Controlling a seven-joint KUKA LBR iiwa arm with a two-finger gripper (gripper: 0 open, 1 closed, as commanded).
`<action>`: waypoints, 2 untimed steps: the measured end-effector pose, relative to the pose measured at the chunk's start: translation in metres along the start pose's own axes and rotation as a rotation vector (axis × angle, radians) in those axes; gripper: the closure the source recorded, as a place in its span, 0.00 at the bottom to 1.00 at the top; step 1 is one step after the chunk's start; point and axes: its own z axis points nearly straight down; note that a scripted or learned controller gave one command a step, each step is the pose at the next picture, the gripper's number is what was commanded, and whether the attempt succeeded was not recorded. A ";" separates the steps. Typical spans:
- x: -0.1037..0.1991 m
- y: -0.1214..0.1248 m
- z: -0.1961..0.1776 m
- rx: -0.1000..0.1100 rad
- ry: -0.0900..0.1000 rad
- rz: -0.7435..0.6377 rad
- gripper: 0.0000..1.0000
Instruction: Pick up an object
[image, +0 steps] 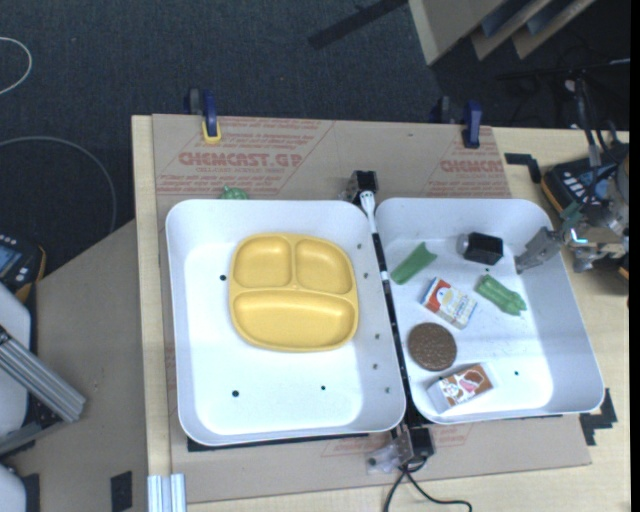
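The right bin (560, 340) holds several small objects. A black block (483, 247) lies near its back, with a green piece (411, 264) to its left and another green piece (500, 295) in front of it. A red and white packet (447, 302) sits mid-bin, a brown disc (432, 346) lies in front of that, and a second red packet (462, 386) rests near the front wall. My gripper (545, 248) hangs over the bin's right rim, right of the black block and apart from every object, with nothing seen in it.
The left bin (200, 330) bears a yellow divided plate (294, 292). A small green item (234, 194) lies on the cardboard behind the left bin. Blue clamps (209, 113) hold the board's back edge. Cables and equipment crowd the far right.
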 end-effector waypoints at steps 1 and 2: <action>0.092 -0.037 0.153 0.006 0.006 -0.004 0.00; 0.101 -0.046 0.144 -0.008 -0.002 0.002 0.00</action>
